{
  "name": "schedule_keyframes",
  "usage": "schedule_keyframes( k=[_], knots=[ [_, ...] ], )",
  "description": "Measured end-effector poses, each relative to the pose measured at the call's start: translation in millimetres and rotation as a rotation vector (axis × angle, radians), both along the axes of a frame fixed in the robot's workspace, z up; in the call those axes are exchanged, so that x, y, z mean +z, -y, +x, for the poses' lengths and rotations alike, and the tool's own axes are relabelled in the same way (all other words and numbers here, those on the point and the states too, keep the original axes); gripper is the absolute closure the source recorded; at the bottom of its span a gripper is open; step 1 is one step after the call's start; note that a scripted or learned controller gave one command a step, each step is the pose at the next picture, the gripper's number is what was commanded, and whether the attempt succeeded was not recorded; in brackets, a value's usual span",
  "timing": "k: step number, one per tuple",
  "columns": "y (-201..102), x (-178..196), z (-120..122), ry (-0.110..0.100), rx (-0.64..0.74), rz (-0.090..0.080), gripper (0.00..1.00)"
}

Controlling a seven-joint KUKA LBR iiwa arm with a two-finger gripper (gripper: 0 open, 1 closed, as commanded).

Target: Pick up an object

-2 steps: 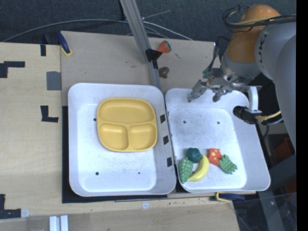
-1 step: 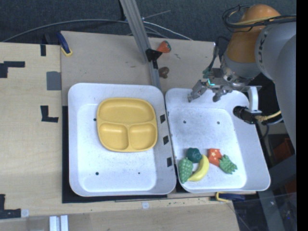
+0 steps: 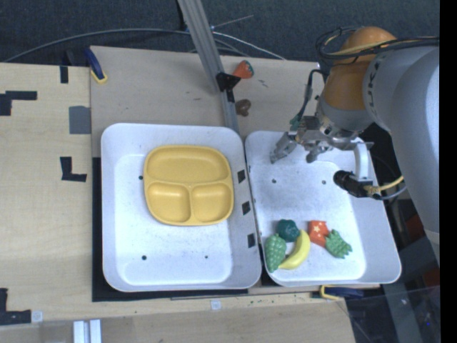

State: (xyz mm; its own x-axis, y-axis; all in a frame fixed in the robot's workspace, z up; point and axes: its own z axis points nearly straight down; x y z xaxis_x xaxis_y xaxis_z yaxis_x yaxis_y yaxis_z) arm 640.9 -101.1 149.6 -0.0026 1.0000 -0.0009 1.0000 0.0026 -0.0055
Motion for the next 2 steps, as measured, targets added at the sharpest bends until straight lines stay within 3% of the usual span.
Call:
schedule_keyframes(
  k=[1, 2],
  knots=[
    [-4.0, -44.4, 0.0, -0.001, 0.000, 0.000, 0.00],
    [-4.9, -61.9, -0.4, 0.003, 0.000, -0.001, 0.00]
  ],
)
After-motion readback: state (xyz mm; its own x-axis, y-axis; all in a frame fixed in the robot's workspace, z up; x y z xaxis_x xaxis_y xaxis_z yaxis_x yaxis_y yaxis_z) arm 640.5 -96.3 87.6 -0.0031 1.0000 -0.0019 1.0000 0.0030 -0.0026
